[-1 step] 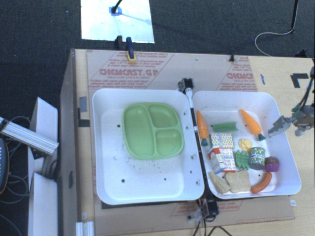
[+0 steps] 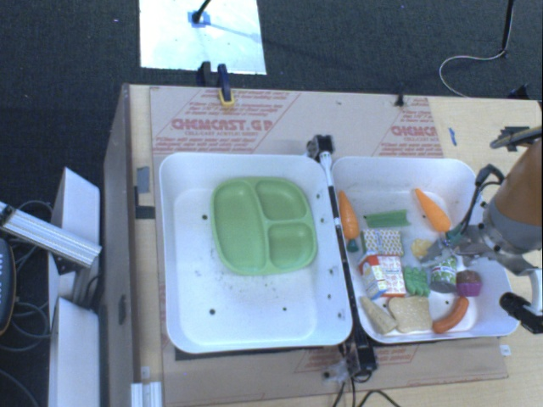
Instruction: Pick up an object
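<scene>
The right bin holds several toy foods. An orange carrot lies by its left wall and a second carrot sits further right. Also there are a green block, a patterned box, a red-and-white carton, a green leafy piece, two toast slices, a sausage, a purple piece and a small yellow piece. My gripper is low in the bin's right half, between the yellow piece and a green-labelled can.
The left bin carries a green divided plate. A metal clamp bar runs between the two bins. The arm's grey body hangs over the right bin's right wall. A cable lies on the floor behind the bench.
</scene>
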Motion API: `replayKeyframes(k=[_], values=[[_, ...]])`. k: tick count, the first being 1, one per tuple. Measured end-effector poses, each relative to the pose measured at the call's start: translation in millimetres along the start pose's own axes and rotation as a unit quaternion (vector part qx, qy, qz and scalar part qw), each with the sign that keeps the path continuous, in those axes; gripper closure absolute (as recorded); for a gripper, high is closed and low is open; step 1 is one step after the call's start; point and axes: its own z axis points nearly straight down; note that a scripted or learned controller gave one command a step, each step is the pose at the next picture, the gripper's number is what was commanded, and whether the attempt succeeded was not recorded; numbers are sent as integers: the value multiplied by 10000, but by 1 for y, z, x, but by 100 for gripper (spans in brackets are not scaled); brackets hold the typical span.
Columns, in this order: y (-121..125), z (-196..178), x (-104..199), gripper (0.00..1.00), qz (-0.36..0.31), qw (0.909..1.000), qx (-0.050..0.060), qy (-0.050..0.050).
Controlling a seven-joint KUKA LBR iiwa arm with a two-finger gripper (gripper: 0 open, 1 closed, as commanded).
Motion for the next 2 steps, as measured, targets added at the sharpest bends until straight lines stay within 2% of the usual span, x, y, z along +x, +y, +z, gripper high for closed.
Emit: replayKeyframes(k=[1,2], values=[[153,14,1,0,-16,10000,-38,1],[154,4,0,100,-46,10000,-54,-18]])
